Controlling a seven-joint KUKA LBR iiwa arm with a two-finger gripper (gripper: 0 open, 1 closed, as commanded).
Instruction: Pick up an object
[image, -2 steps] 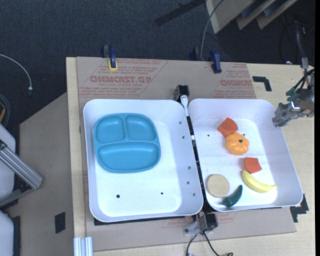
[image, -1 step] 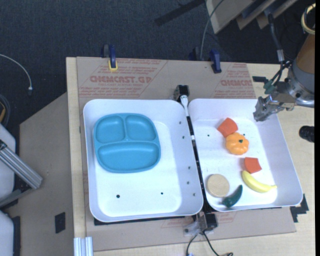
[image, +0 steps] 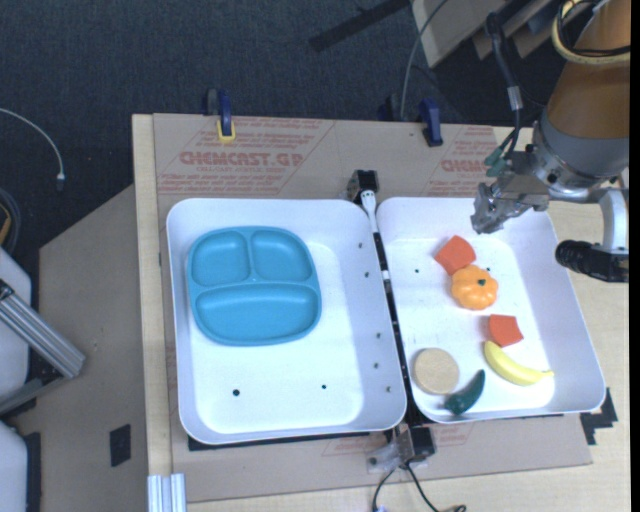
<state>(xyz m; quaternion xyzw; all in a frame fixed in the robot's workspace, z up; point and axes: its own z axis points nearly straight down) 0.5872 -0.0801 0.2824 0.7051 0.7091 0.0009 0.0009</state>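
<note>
Candidate objects all sit in the right bin (image: 560, 300): an orange-red block (image: 455, 253), just below it an orange pumpkin-like toy (image: 474, 288) touching or nearly touching it, a smaller red block (image: 505, 329), a banana (image: 517, 366), a tan round disc (image: 436, 370) and a dark green pepper-shaped piece (image: 465, 393). The gripper (image: 490, 218) hangs over the bin's upper part, just up-right of the orange-red block, nothing between it. Open or closed: cannot tell, too blurred. Left bin (image: 270, 385) carries a blue divided plate (image: 255, 285). Risks, judged: block and pumpkin crowd each other, so a descent could clip both or shove one aside; the round pumpkin may roll out of a pinch.
</note>
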